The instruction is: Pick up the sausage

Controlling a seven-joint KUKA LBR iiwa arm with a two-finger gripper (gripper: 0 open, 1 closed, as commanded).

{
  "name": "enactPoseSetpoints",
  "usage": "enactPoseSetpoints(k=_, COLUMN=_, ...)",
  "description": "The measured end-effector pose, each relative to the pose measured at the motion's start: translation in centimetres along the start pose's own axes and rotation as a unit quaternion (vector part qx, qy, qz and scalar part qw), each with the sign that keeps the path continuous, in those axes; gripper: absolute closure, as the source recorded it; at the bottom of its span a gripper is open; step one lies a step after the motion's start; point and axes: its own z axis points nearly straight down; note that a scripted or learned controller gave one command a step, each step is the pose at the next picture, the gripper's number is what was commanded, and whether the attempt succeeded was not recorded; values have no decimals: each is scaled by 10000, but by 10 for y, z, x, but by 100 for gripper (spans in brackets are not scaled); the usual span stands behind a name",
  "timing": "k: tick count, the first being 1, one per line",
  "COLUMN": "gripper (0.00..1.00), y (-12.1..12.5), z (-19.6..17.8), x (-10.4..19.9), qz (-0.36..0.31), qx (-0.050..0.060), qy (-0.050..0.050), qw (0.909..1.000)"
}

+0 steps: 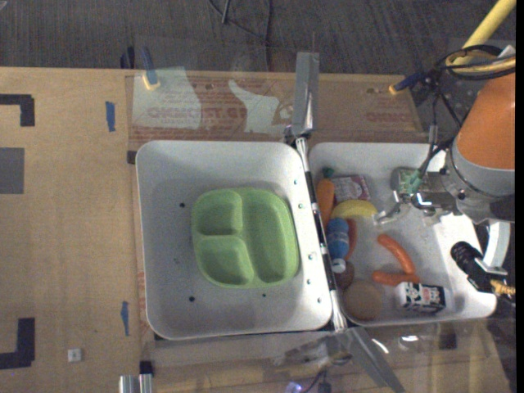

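- We find the sausage (396, 252) lying free on the floor of the right bin (434, 313), slanting from ten o'clock to four o'clock, near the bin's middle.
- Our gripper (399, 196) hangs just off the sausage's ten o'clock end, beside the banana (354, 210); whether it is spread or closed we cannot tell.
- A second orange link (391, 277) and a small milk carton (423, 296) lie at six o'clock of the sausage, close by.
- To do this well, we judge we should centre over its middle, turn the wrist across its length, and descend clear of those neighbours.
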Motion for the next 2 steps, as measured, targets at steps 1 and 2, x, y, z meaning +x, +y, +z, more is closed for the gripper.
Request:
enactPoseSetpoints(k=1, gripper=0, y=-28, z=154, x=-34, qz=-155, qx=-41, qy=-3, qw=9999)
enactPoseSetpoints(k=2, gripper=100, y=-27, z=144, x=-37, qz=-122, qx=-60, qy=-11, qw=9999)
